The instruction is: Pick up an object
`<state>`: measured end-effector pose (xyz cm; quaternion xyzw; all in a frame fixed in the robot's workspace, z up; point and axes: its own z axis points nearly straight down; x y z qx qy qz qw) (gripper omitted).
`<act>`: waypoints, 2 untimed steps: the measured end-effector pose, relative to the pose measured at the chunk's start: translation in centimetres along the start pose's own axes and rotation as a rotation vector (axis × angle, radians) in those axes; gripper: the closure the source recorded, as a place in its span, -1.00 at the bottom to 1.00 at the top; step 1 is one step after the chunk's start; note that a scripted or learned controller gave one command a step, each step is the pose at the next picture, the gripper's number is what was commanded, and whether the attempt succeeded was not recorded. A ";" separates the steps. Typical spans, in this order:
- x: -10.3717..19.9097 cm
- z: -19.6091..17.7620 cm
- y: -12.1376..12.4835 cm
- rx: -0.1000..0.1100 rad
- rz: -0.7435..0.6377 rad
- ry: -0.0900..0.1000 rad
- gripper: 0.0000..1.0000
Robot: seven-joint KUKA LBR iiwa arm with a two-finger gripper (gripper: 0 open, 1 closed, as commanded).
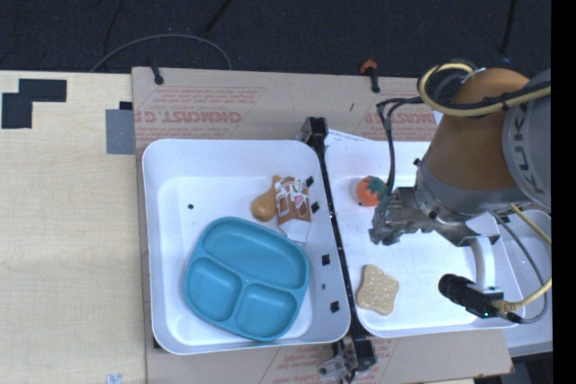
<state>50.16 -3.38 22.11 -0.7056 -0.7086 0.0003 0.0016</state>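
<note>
My pincer [389, 225] is low in the right bin [423, 324], in its left half, wrist coming in from the right. Fingers are a dark clump from this angle, so I can't tell whether they're open or closed, and I see nothing clearly between them.

Closest candidate: small orange-red tomato-like toy [368, 191], just up-left of my pincer, very near or touching its upper edge; can't resolve which. Second: tan toast-shaped piece [377, 290], lying flat on the bin floor below my pincer, apart from it, near the front-left corner.

Left bin [166, 193] holds a blue divided tray [245, 277] and, behind it, a brown-and-white gingerbread-like figure [286, 201] near the divider. Both are across the divider from my pincer.
</note>
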 end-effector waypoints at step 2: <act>9.6 1.3 0.3 0.003 0.001 -0.001 1.00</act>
